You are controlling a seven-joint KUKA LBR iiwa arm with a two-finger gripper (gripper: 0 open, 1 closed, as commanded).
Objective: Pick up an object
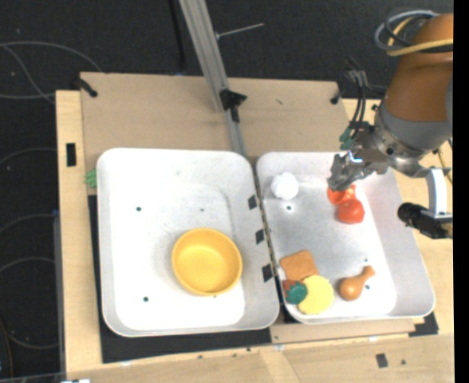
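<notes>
Hand (344, 174) low over right bin (406, 238), directly above red toy (348, 204) near bin's far side. Finger state: cannot tell. Step, by my read: descent onto toy. Next: settle lower, close, lift straight.

A tan counter (163, 114) sits on a dark, speckled floor (27, 22). Thin cables (11, 58) loop across the floor at the left. A grey metal rail (206, 42) slants down from the top edge onto the counter.
</notes>
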